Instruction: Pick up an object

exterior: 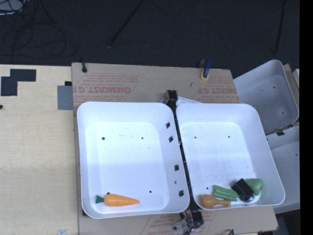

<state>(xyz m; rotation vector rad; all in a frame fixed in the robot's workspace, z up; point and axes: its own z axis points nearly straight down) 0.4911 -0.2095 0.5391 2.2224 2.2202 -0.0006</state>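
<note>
Tapered orange carrot [121,199] (smooth) | black block [243,189] | green pod [225,193]

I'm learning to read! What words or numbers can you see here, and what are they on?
Red print on the cardboard sheet behind the bins: upside down and blurred, so I can't read it for sure.
More red print on the cardboard behind the right bin: too blurred.
Red print on the cardboard's front edge: too small and cut off.
No words on the bins or toys.
</note>
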